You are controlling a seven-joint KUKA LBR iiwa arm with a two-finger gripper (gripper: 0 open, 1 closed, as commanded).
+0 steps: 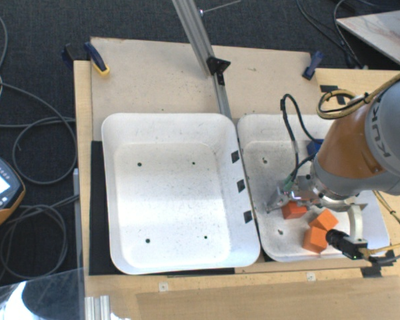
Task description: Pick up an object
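Arm low over R bin, tool at a red block, grasp unconfirmed.

Nearest the camera, a bright orange plastic block (pixel 319 231) lay in the shallow white right-hand bin (pixel 263 179), loose beside the tool, prob. a spare target. Just behind it a smaller red-orange block (pixel 293 210) sat at the tip of the gripper (pixel 287 202), w/ metal parts touching or v. close. Wrist hid the fingertips, so can't tell if apart or closed, nor if the block was held. Farther back, the grey arm with orange band (pixel 357 145) reached in from R; the shallow white left-hand bin (pixel 167 192) lay alongside.
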